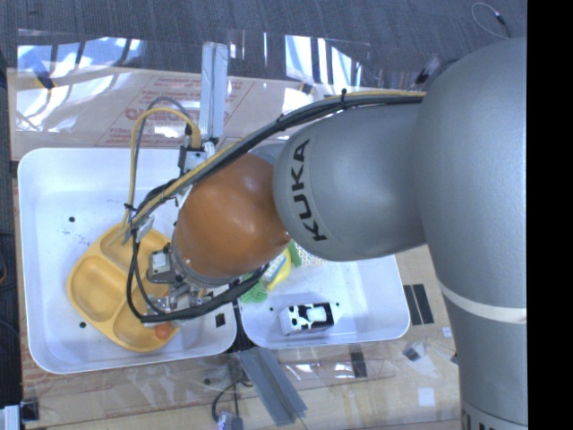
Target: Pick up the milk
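The milk [309, 316] is a small white carton with black cow patches, lying on its side near the front of the right bin [385, 325]. My gripper [166, 287] hangs low over the left bin [45, 240], at the right edge of a yellow divided tray [106, 287], well left of the milk. The orange wrist band and a bundle of black and yellow cables hide most of it. Nothing can be seen held in it.
A small red-orange piece [162, 331] lies at the tray's front right corner. A yellow-green item [281, 269] peeks out from under the arm in the right bin. The big grey arm covers most of the right bin's back half.
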### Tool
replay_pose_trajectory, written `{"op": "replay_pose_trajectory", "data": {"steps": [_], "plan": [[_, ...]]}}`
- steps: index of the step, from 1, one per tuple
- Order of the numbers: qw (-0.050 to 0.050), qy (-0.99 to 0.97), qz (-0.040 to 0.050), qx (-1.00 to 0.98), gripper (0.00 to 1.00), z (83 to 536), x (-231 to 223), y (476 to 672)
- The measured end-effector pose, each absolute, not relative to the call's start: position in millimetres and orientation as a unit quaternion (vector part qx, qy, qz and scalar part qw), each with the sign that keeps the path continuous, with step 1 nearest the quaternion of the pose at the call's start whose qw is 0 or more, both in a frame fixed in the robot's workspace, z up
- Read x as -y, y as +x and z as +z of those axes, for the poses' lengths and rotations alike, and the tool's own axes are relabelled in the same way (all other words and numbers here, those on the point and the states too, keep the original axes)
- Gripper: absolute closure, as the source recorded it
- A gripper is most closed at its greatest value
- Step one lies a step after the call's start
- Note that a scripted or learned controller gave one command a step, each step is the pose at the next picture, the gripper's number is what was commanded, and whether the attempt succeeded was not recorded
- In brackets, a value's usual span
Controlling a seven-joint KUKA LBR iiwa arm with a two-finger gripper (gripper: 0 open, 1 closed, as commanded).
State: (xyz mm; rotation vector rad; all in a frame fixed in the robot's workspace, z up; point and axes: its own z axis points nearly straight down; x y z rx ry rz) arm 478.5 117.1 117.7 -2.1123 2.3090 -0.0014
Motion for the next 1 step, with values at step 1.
{"op": "replay_pose_trajectory", "data": {"steps": [1], "plan": [[0.0,-0.788,0.0011,-0.615,1.0,190.8,-79.1,476.1]]}}
